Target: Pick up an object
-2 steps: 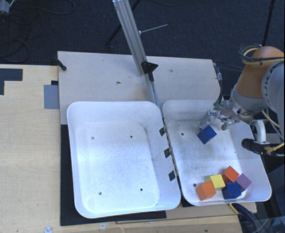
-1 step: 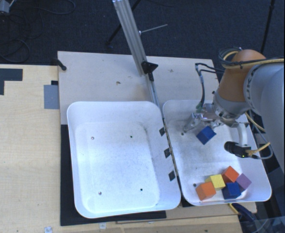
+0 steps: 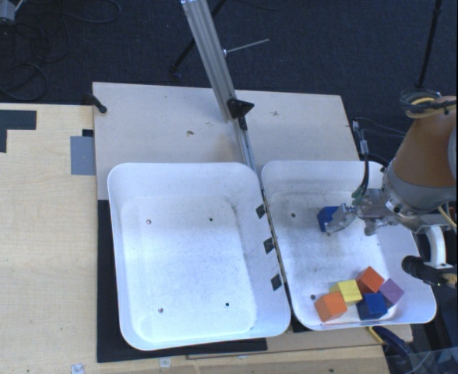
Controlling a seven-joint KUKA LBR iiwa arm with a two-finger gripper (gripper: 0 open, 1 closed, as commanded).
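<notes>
A small blue block [image 3: 327,218] lies in the middle of the right bin [image 3: 307,179]. My gripper [image 3: 341,223] reaches in from the right and sits right against the block's right side. Whether the block is held cannot be made out at this size. A cluster of blocks sits in the bin's near right corner: orange [image 3: 330,306], yellow [image 3: 349,291], red-orange [image 3: 371,279], purple [image 3: 391,291] and another blue one [image 3: 373,307].
The left bin [image 3: 128,201] stands beside the right one, joined by black clips [image 3: 269,245]. A slanted aluminium rail [image 3: 213,61] rises behind the bins. The arm's grey body with its orange band [image 3: 428,150] hangs over the right bin's right edge.
</notes>
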